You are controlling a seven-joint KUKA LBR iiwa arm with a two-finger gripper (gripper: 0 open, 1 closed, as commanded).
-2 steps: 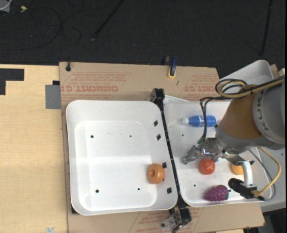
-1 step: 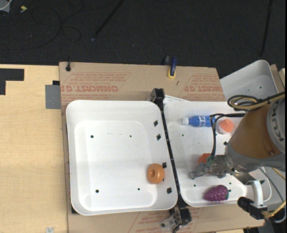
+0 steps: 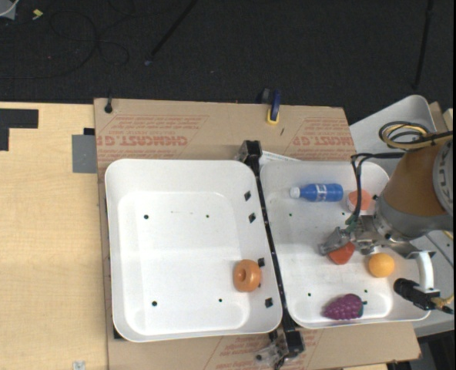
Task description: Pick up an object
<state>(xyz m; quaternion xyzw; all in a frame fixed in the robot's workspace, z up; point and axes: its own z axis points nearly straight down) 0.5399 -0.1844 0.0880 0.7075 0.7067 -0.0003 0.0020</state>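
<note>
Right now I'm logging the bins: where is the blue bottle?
The blue bottle lies on its side near the far edge of the right bin, white cap pointing left, beyond the gripper.

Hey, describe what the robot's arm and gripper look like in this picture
The arm comes in from the right as a thick rounded body with a brownish-orange band and a grey section beside it. Black cables run along it, and a coil of yellow and black cable sits above. The gripper is small, grey metal with dark parts.
</note>
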